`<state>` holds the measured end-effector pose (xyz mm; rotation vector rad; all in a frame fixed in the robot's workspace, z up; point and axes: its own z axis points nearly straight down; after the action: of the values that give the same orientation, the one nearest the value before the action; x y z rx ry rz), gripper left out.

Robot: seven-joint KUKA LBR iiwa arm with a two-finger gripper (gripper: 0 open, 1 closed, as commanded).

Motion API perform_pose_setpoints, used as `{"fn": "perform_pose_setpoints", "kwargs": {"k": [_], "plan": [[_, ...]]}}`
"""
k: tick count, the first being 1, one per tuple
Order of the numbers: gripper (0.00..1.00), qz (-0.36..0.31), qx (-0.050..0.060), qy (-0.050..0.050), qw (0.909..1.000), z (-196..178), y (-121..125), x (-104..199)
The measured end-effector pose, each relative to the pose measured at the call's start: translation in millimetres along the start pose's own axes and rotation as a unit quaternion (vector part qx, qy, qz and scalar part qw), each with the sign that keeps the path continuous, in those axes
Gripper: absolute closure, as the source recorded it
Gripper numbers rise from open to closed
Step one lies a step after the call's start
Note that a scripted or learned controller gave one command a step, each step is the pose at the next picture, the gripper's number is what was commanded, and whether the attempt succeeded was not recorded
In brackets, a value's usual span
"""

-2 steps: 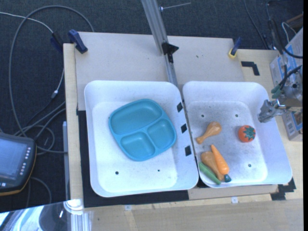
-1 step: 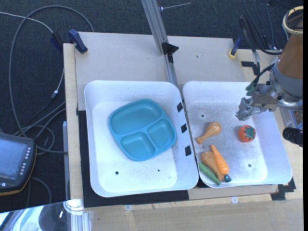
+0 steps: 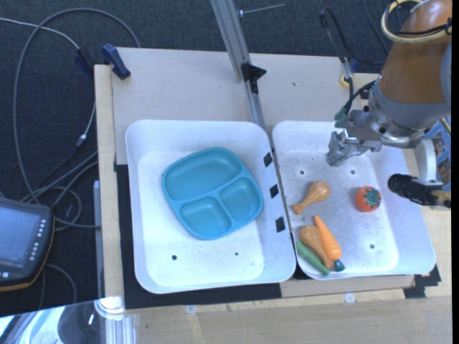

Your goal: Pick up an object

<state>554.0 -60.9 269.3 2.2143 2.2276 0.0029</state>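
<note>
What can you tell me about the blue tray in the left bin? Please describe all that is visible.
The blue tray is a light blue divided plate, plastic by its look, with rounded corners. It has three compartments: one large and two smaller ones. It lies flat and turned at an angle on the floor of the left bin, near the middle. Its compartments hold nothing, and nothing else touches it.

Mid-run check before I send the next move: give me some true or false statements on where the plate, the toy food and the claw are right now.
1. The blue plate lies in the left bin. True.
2. The tomato sits on the blue plate. False: it lies in the right bin.
3. The claw hangs over the right bin's far end. True.
4. The claw grips the chicken leg. False: the leg lies on the bin floor, apart from the claw.
5. The carrot lies near the right bin's front edge. True.
</note>
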Motion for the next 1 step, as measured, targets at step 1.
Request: {"fn": "perform_pose_setpoints", "kwargs": {"k": [1], "plan": [[1.0,0.0,0.0,0.0,1.0,13.5,17.7,42.3]]}}
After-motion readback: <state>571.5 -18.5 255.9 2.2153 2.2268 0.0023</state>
